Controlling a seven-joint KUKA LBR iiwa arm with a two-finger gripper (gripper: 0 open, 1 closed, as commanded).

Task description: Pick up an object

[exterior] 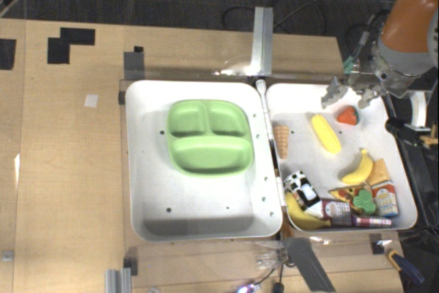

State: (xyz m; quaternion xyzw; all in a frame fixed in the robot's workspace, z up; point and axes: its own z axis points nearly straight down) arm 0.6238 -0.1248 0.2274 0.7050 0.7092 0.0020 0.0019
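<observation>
Several small objects lie in the right bin (409, 178), and none of them sits between the fingers of the gripper (350, 94). That gripper hangs over the bin's far end with its jaws spread wide, one grey fingertip toward the bin's middle wall and the other nearer the arm.

Closest to the jaws is a red-orange piece with a green top (348, 116), lying just below them and a little toward the arm's side, apart from both fingertips. Just past it, on the side of the jaws away from the arm, is a yellow corn cob (326, 133) set at a slant. Farther from the jaws, near the bin's middle wall, rests a tan waffle cone (281, 138).

Well below the jaws, toward the bin's near end, a yellow banana (360, 170) curves beside an orange wedge (379, 170). Beyond these is a crowded heap: a black-and-white toy (300, 186), a second banana (305, 217) along the near wall, a green leafy piece (363, 202), and some printed packets (387, 201) touching one another.

Farthest from the jaws, across the middle wall, the left bin (147, 178) holds a green divided plate (208, 136) lying flat.
</observation>
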